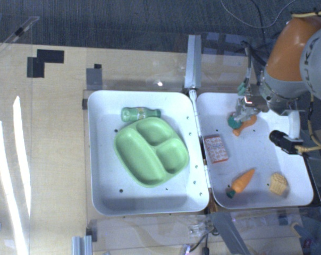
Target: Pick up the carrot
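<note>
Going left to right, the table [43, 158] is carrying the left bin [102, 195], where a green divided plate [151, 151] is lying with a green bottle [140, 113] touching its rim at about 12 o'clock. In the right bin [304, 195], a small patterned packet [216, 148] is sitting near the divider, a carrot [242, 180] is lying toward 6 o'clock with its green end pointing down-left, and a yellow corn-like piece [278, 183] is resting just beside it toward 3 o'clock. Up near 12 o'clock of that bin, the gripper [244, 115] is hovering over a second carrot [243, 124] with a teal top. That carrot seems to be lying between the fingertips, but whether they are clamping it cannot be told. The step in hand looks like the grasp itself; the next move is probably calling for a firm close and a straight lift.
</note>
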You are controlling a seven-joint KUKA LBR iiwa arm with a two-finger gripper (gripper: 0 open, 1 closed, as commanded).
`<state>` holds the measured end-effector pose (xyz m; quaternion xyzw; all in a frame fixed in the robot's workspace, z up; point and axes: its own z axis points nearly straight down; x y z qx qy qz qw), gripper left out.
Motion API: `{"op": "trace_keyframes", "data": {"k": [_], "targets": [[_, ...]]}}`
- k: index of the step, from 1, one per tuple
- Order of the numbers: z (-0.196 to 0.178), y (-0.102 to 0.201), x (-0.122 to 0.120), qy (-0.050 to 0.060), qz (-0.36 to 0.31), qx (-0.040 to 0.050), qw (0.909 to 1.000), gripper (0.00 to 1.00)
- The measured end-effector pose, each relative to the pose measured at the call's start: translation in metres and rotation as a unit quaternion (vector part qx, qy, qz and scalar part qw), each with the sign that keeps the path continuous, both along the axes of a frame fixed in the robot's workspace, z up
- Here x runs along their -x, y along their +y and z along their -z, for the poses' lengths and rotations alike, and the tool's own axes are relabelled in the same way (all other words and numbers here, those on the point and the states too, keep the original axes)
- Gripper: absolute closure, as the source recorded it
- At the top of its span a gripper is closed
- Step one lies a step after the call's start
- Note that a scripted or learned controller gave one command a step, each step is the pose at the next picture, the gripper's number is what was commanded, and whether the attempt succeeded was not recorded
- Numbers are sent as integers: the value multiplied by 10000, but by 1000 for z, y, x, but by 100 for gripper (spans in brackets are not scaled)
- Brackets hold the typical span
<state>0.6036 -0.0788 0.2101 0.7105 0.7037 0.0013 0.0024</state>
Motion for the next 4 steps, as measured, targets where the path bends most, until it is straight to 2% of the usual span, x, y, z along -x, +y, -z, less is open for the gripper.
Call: {"op": "trace_keyframes", "data": {"k": [1,2,3,4], "targets": [[0,1,0,2,-6,0,10000,0],[52,-77,-38,1,-331,4,9995,0],[119,-98,-68,-2,-1443,15,9895,0],[121,-127,5,-24,-2418,27,9703,0]]}}
